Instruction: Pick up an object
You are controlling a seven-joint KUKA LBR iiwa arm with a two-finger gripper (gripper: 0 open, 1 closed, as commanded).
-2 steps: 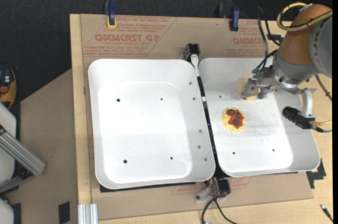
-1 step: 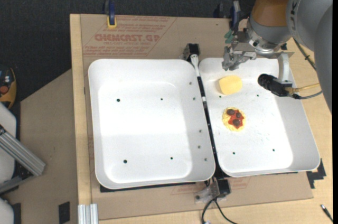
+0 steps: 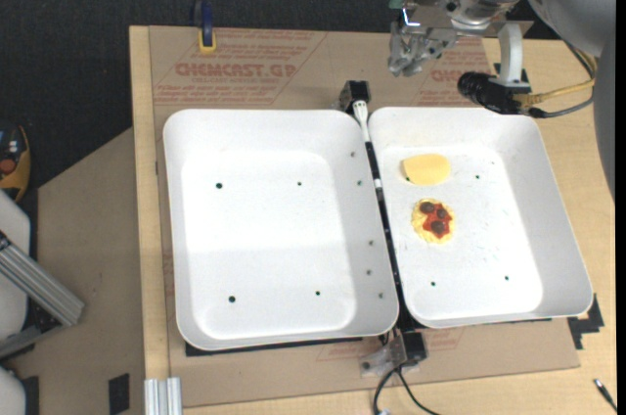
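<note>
Camera view, fixed above the desk, looks down on two shallow white bins lying side by side. The right bin carries the only loose things: a plain yellow piece, rounded and flat, in its upper half, and just below it, close but apart, a second yellow piece topped with dark red spots. The left bin shows just its white floor with a few small dark dots.

The pincer hangs from the grey arm with its orange band, above the far edge of the desk, beyond the back rim of the right bin and well apart from both pieces. Nothing is seen between its tips. From this slant, whether it stands wide or narrow cannot be told.

As a judgement of progress: the pick is not yet made. Both pieces lie flat on the bin floor, neither touched nor lifted. What is left seems to be the whole of the work: bringing the pincer over one piece, lowering it, closing on it and raising it clear of the bin.
</note>
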